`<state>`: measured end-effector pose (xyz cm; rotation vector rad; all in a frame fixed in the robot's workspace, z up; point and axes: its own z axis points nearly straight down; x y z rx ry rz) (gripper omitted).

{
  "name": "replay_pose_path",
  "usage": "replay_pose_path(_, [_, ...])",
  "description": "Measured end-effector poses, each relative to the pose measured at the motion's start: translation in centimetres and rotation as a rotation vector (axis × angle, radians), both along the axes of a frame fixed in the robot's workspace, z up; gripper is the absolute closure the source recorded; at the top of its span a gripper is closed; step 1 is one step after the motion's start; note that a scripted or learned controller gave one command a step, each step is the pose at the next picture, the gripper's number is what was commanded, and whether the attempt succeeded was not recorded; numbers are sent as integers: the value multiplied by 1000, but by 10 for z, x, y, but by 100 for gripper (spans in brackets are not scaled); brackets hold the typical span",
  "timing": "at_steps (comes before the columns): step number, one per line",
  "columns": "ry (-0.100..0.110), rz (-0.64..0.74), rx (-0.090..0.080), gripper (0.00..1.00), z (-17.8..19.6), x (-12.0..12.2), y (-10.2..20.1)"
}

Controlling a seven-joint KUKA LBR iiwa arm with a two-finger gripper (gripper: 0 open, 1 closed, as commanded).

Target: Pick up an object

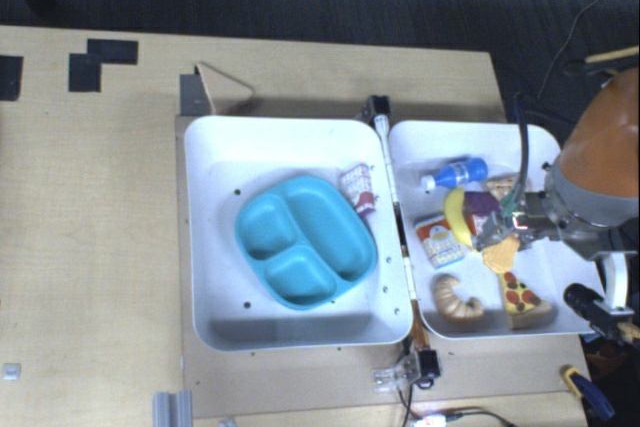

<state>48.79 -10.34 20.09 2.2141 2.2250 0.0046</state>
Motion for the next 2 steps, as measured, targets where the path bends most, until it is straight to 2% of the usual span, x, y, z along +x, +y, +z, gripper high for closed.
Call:
replay_pose_path(1, [2, 1, 2, 100, -5, 52, 80])
replay_pose_path(2, [2, 2, 1, 100, 5, 57, 123])
